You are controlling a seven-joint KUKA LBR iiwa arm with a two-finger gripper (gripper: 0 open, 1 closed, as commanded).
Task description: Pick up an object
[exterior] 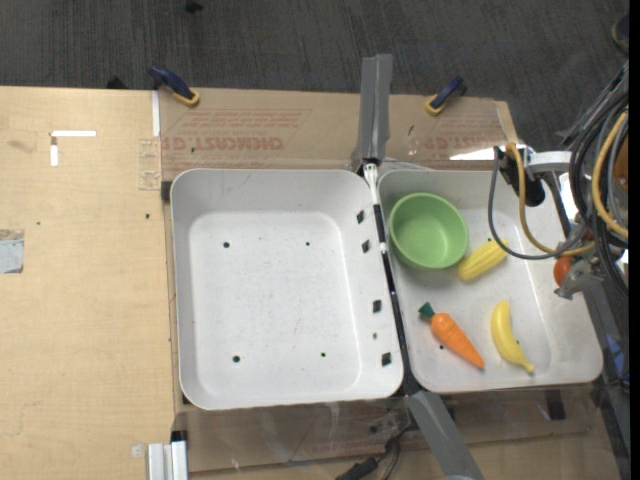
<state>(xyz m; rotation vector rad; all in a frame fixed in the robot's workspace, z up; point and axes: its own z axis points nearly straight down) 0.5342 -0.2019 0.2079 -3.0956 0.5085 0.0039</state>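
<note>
Two white bins are set side by side on the bench. The left bin holds no loose object. The right bin holds four: a green bowl near the divider at the far side, a corn cob touching or just beside the bowl's rim, a carrot toward the near side, and a banana just beside the carrot, apart from it.

The arm hardware is seen at the right edge of the frame, among cables, outside the right bin's right wall. The gripper's state cannot be told; it is masked by cables and brackets. No object is seen held.

The task is judged not yet begun: all four objects rest on the bin floor.

The governing relation is as follows. Every candidate lies to the left of the arm, inside the right bin. The banana is judged the nearest, with the corn cob next, then the carrot; the bowl is farthest.

Long axes are to be noted before descent:
- Banana: runs roughly from far to near, curved, its near tip angled to the right.
- Carrot: runs diagonally, green top at far-left, tip at near-right.
- Corn cob: runs diagonally, its far end to the right.

A grasp across the short axis is judged most suitable. For the banana, closure is to be made left-to-right across its middle. The gap between banana and carrot is narrow, so contact with the carrot is a risk during descent.
</note>
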